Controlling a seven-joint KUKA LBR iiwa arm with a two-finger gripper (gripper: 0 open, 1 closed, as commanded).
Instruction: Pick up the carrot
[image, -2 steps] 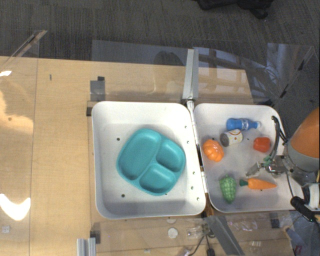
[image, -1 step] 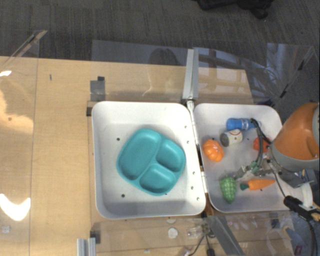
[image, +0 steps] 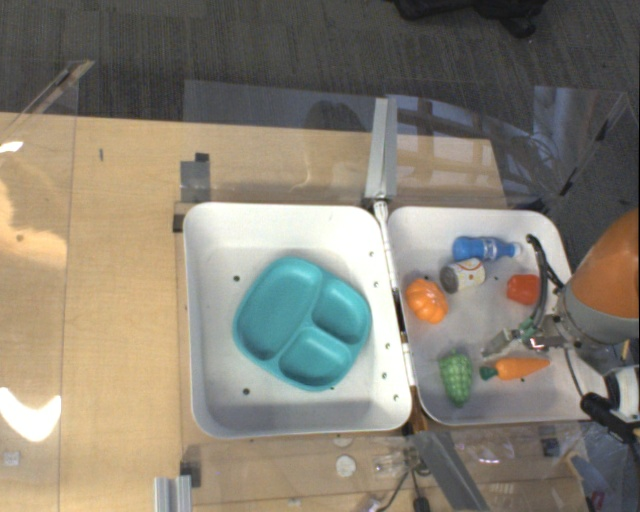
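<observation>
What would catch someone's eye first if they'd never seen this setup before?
Probably the big teal divided plate, lying alone in the middle of the left bin. Next, the cluster of bright toy foods in the right bin: an orange fruit at its left side, a blue bottle near the top, and the carrot low down, right beside the gripper reaching in from the right.

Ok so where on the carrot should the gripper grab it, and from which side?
Probably across the thick orange middle of the carrot, coming straight down. It lies flat, pointing left to right, green end left, so the fingers should close across its narrow width. The green toy sits apart on the left. The gripper is just above it.
</observation>
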